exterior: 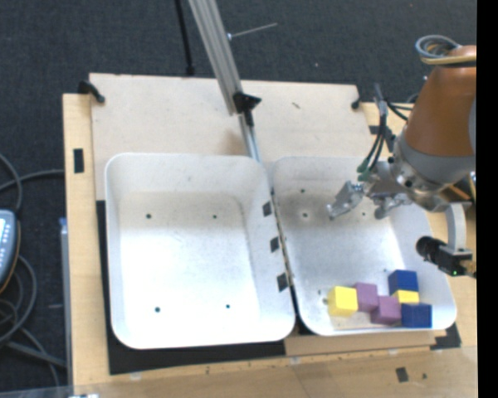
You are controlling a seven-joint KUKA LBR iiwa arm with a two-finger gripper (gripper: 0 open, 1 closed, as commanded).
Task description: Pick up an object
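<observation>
Camera view: we see the gripper (362, 201) poised over the upper part of the right bin (315, 181), its jaws spread apart with nothing between them. The objects cluster at the bin's 5 o'clock corner: a yellow block (343, 300), two purple blocks (377, 302) and blue blocks (408, 297), well apart from the jaws. The left bin (133, 181) lies at 9 o'clock on the table (166, 114). We judge the pick not yet begun; descent, closure and lift remain.
</observation>
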